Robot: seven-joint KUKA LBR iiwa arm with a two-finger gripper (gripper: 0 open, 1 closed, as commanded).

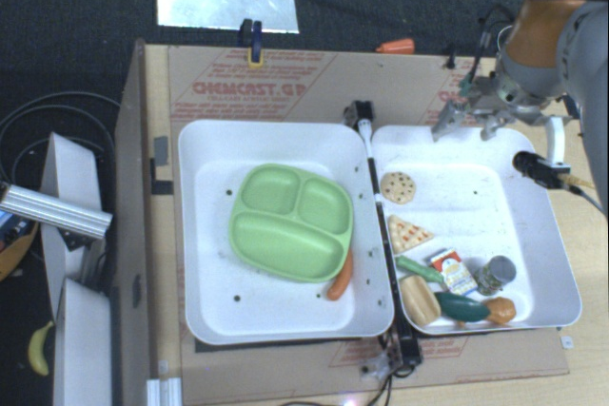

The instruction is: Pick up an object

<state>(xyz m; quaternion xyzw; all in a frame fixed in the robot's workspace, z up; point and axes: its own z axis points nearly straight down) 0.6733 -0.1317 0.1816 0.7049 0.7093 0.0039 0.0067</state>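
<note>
Your gripper (468, 121) is hanging over the far rim of the right bin (533, 233), fingers spread and nothing between them, so you're still at the approach stage. All the pickable stuff sits well away from it, down in the near-left part of that bin: the cookie (398, 186) by the divider, the pizza slice (408, 232) just nearer than that, then a crowded pile along the near edge with the little carton (453, 269), the can (496, 272), the bread piece (420, 299) and a green veggie (461, 305) all touching or close to it.

If I were you I'd go for the cookie. It's lying alone on bare bin floor with room on both sides, so the fingers can drop either side without bumping neighbours. It's flat though, so you'd want to come down low and close across its width, not its top. The pile looks like a recipe for a nudge-and-miss.

The left bin (205, 204) has the green tray (290, 222) with a carrot (340, 279) tucked against its near edge, which looks awkward to pinch.
</note>
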